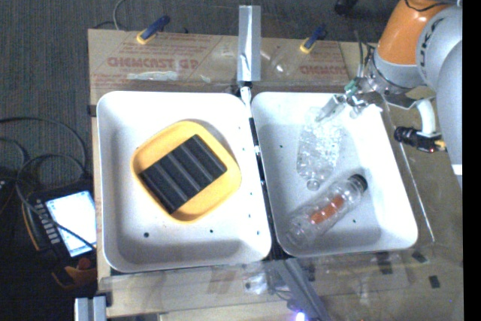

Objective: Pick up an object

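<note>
The gripper (359,92) hovers over the upper right corner of the right bin (391,225); whether it is open or closed cannot be told. In that bin lie a crumpled clear bottle (319,148) and, nearer the front, a clear bottle with a dark cap (328,209). The left bin (113,184) holds a yellow tray with a black ribbed insert (186,169).

left bin (113,162): tray (187,170) lying inside | right bin (391,184): crumpled bottle (319,146) behind, capped bottle (328,210) in front | gripper (361,95) over right bin's far right corner
</note>
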